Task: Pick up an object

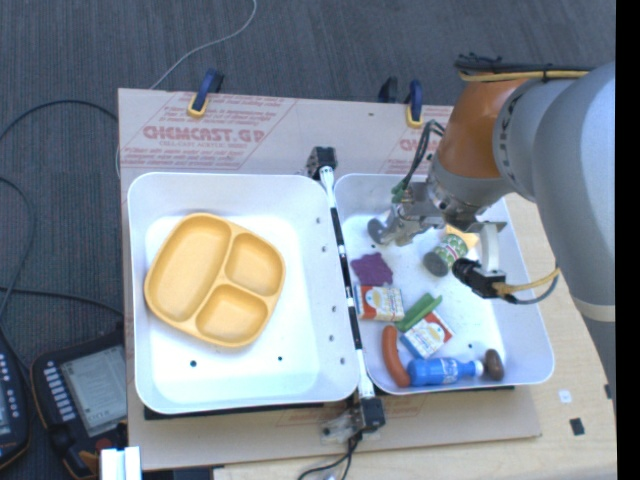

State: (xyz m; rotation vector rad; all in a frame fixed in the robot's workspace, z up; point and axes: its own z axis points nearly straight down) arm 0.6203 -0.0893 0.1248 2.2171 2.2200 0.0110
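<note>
My gripper (388, 230) hangs low over the upper left part of the right bin (530, 358), coming down from the orange-banded wrist. Just below it lies a purple piece (372, 266). To its right sit a small grey can (439, 261) and a yellow-green item (456, 241), partly hidden by the arm. Further toward the front are a small printed carton (378, 301), a green pod (417, 311), a white carton (425, 337), a red sausage (394, 356), a blue bottle (440, 371) and a brown lump (492, 364). I see nothing held in the gripper.
The left bin (160, 388) holds a yellow three-compartment tray (215, 278). A ridge with a black clamp (322, 160) divides the two bins. The arm's black cable fitting (478, 276) overhangs the right bin's right side.
</note>
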